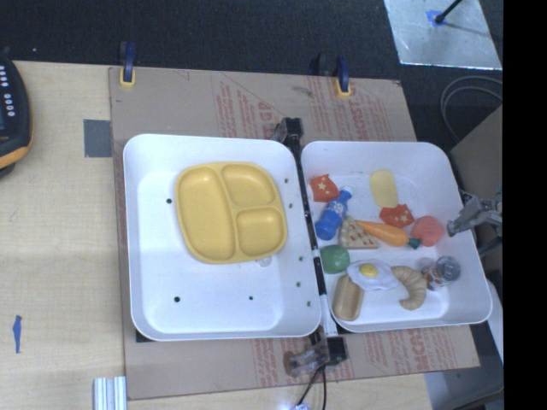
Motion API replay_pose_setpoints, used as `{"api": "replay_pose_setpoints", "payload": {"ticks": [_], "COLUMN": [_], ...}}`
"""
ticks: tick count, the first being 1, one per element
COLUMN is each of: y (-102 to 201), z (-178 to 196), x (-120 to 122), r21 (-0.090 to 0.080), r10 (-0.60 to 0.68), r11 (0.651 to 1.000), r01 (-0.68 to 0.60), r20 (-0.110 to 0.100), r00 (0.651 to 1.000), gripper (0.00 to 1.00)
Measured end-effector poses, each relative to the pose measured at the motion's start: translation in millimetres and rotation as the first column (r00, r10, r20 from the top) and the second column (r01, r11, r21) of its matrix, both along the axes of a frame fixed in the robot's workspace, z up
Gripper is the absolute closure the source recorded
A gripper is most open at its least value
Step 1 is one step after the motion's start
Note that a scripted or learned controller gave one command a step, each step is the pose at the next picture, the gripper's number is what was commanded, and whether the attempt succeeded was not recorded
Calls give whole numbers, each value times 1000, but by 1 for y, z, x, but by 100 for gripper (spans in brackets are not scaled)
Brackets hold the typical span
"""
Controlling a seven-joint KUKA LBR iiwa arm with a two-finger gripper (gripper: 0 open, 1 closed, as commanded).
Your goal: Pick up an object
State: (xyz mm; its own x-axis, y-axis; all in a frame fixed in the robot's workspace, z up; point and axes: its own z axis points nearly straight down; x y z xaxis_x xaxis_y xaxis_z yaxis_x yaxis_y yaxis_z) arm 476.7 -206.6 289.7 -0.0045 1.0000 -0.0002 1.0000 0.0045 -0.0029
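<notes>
Two shallow white bins are seen side by side on the counter (60,229), over a cardboard sheet (256,101). The left bin (154,306) carries a yellow divided plate (231,212). The right bin (461,306) carries toy food: a red piece (322,187), a blue bottle (332,216), a yellow block (384,188), a carrot (382,231), a waffle-like piece (356,237), a tomato-red ball (426,229), a green piece (335,258), a fried egg (372,274), a croissant (412,285), a bread roll (346,298) and a small grey item (445,270). The claw (473,216) is seen at the right bin's right rim, above the rim, near the red ball; whether it is released or clenched cannot be told. No object is seen within it.
</notes>
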Motion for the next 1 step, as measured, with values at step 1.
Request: {"api": "replay_pose_setpoints", "payload": {"ticks": [1], "y": [94], "z": [-167], "x": [29], "r21": [7], "r10": [10], "r11": [1000], "r01": [-10], "r20": [-11], "r00": [1000], "gripper": [0]}}
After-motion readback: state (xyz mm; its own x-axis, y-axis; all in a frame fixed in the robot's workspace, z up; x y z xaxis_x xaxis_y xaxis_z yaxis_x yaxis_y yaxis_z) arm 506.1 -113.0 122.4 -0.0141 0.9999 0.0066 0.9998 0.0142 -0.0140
